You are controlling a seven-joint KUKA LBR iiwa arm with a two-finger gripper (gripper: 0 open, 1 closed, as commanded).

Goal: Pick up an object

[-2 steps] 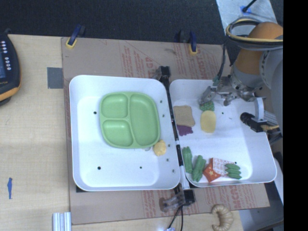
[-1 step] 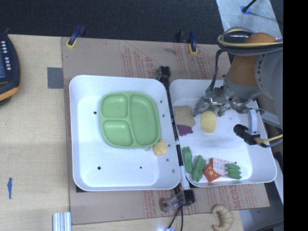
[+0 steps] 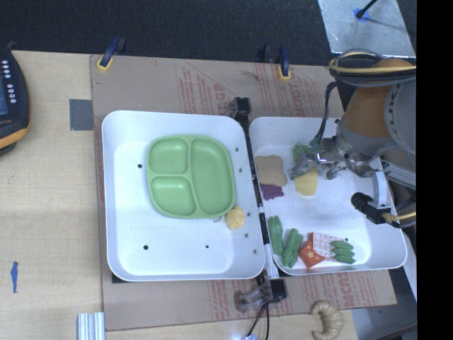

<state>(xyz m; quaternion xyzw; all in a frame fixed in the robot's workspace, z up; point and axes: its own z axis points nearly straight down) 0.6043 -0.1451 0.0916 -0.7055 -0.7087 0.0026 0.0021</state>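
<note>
Yellow lump (image 3: 306,183), the likeliest thing to be picked, lies in the right bin, directly under the claw and still resting on the bin floor. Nothing has been lifted yet, so the grasp and the raise both appear to remain.

From the left: the wooden desk (image 3: 49,211) carries the left bin (image 3: 124,211), a shallow white tray. Inside it sits a green divided plate (image 3: 191,176), with a small yellow ball (image 3: 235,219) touching the plate's lower right edge.

Next comes the right bin (image 3: 333,211). Along its left side lie a tan square (image 3: 270,168) and, just below it, a purple piece (image 3: 272,190). Nearer the front edge are two green pods (image 3: 283,236) side by side, then a red and white packet (image 3: 318,248) with another green pod (image 3: 343,252) against it.

Above the yellow lump hangs the claw (image 3: 315,165), low in the bin, with a small green item (image 3: 301,151) just beside it. Whether the claw is apart or together I cannot tell, and I cannot tell if it touches the lump. The grey and orange arm (image 3: 368,112) reaches in from the right.
</note>
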